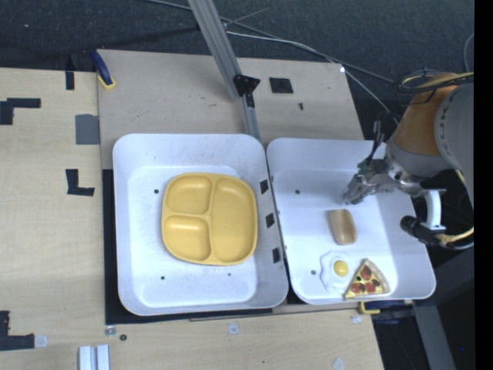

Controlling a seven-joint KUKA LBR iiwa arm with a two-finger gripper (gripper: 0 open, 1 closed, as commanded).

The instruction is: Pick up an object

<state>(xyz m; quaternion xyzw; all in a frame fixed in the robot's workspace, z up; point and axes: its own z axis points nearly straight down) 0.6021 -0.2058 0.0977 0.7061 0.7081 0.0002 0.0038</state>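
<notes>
Bread roll [341, 227] lies near the middle of the right bin [308, 168], with a fried egg [337, 269] and a pizza slice [367, 278] toward that bin's near edge. Just beside the roll, toward the far edge, hangs the pincer [355, 192]; whether its tips are apart I cannot tell. Best to centre over the roll, span its narrow width, descend squarely

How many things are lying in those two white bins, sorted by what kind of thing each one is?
Yellow divided plate: 1, in the left bin
Bread roll: 1, in the right bin
Fried egg: 1, right bin
Pizza slice: 1, right bin
Total: 4 things, 1 in the left bin and 3 in the right.
</notes>
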